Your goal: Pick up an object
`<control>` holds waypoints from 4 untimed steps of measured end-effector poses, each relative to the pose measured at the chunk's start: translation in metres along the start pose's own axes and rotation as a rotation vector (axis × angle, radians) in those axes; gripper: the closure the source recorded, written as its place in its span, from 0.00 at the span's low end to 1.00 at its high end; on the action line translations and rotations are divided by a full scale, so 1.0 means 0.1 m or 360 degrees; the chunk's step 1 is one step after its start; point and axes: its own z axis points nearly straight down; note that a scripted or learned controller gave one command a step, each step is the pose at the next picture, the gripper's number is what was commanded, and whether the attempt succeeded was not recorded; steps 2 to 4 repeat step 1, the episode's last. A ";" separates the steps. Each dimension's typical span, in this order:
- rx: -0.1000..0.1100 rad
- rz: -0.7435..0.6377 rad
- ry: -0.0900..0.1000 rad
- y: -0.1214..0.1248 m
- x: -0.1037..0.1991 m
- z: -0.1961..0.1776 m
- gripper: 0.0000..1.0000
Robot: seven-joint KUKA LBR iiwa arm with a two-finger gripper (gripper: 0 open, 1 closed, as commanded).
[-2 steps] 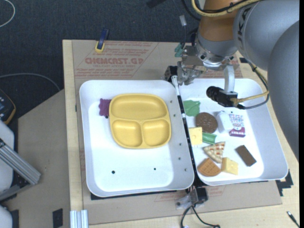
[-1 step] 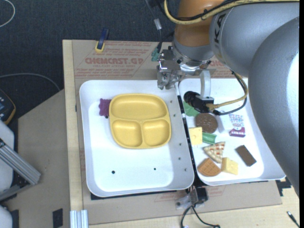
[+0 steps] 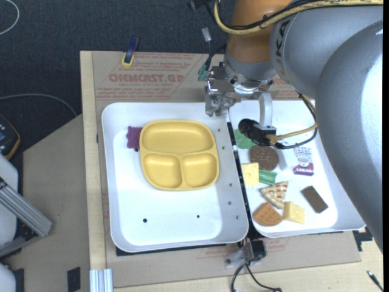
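Two white bins sit side by side on the counter [image 3: 152,93]. The left bin [image 3: 170,224] lies to the left of the end effector and nearer the view's lower edge. It holds one purple piece [image 3: 132,137], touching the left rim of one yellow plate [image 3: 179,154] with three compartments. The plate's upper right corner is close to the end effector, and the lower half of this bin's floor is bare.

The end effector [image 3: 217,105] hangs at the far end of the divide between the bins, over their rims. Whether it is spread or pressed together cannot be told, and nothing is seen in its grip.

The right bin [image 3: 322,219] holds nine small pieces, all below and to the right of the end effector:
- a green piece [image 3: 244,142], the closest
- a round brown cookie [image 3: 264,158]
- a yellow square [image 3: 250,174]
- a green block [image 3: 267,177]
- a checked wedge [image 3: 275,193]
- a tan round [image 3: 267,214]
- a yellow wedge [image 3: 295,212]
- a dark brown bar [image 3: 315,199]
- a white-and-purple packet [image 3: 303,163]

They crowd toward the divide, several of them touching.
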 end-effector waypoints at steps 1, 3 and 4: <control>-0.0011 -0.0004 0.0002 0.08 0.11 -0.03 1.00; -0.0011 -0.0004 0.0002 0.08 0.11 -0.03 1.00; -0.0011 -0.0004 0.0002 0.08 0.11 -0.03 1.00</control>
